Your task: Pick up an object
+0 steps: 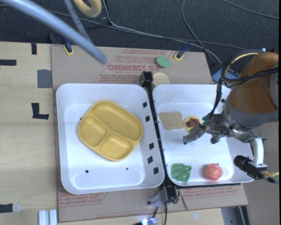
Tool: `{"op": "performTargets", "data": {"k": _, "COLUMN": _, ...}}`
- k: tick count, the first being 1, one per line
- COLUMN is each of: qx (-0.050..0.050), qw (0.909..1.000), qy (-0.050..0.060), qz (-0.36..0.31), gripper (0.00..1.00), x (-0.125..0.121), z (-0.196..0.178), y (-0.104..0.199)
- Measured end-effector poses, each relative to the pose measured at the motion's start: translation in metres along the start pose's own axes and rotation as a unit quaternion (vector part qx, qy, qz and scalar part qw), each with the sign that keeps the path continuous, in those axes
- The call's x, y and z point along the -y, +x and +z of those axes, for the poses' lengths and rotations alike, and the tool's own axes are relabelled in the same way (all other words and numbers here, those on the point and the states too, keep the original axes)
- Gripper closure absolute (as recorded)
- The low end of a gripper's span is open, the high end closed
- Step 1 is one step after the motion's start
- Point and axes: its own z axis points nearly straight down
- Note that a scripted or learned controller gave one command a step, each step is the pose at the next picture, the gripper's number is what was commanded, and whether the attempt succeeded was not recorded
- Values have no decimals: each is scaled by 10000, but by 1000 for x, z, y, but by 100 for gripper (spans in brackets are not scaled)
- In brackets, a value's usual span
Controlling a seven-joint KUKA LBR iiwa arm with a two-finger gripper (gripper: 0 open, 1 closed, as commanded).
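In the right bin (175,93) lie a tan flat piece (171,120), a small yellow and red item (192,122), a green leafy piece (181,171) and a red round item (213,171). My gripper (200,133) hangs over the bin's middle, just below and right of the yellow and red item. Its dark fingers (193,137) point left. I see nothing between them.
The left bin (68,97) holds a yellow divided plate (110,129). A black divider (152,125) runs between the bins. A green round item (163,61) lies on the cardboard beyond them. The arm's orange band (255,86) rises at the right.
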Motion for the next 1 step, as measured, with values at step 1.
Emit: {"op": "performTargets", "data": {"k": 1, "qx": 7, "qw": 10000, "qy": -53, "qz": -14, "gripper": 0, "x": -2, "z": -5, "y": 0}}
